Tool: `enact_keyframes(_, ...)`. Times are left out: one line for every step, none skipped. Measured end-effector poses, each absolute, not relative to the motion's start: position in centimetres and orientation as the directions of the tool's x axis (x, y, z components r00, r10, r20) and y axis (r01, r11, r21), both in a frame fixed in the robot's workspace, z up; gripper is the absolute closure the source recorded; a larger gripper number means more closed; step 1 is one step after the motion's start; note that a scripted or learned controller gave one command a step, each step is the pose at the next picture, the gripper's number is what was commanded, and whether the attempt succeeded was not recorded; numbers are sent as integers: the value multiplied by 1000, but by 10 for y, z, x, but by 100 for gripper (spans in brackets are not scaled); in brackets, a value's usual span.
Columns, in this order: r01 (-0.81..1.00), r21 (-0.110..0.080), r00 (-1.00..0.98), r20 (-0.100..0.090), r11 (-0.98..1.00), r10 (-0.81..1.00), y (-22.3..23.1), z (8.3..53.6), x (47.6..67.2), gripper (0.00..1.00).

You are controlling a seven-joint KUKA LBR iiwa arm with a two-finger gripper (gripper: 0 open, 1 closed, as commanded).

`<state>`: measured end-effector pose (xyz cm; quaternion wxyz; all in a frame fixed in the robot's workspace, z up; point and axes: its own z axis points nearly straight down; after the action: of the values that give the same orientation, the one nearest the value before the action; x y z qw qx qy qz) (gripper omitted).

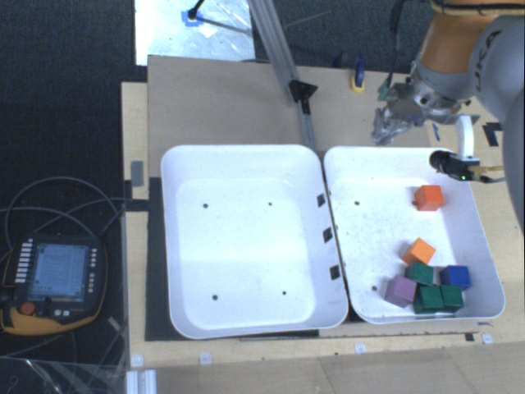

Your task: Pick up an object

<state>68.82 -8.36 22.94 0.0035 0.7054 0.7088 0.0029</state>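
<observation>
matte square blocks [428, 284] cluster in glossy right bin [361, 245].

From my end both bins [246, 158] look like smooth white plastic with a slight sheen. The blocks [428, 197] read as matt, could be foam or painted wood, can't tell which. Bench [221, 97] is a dull tan board, cardboardy looking, sitting on dark rough carpet [57, 72]. Arm [480, 31] has a glossy orange band and smooth grey shell, and the gripper [390, 130] looks like bare metal. Shiny crinkled plastic sheet [197, 19] up top
</observation>
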Motion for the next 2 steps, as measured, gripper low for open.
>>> enact_keyframes(1000,9,-5,-1,5,1000,-84,285,690,100)
enact_keyframes(1000,1,-8,1,8,1000,-43,283,669,100)
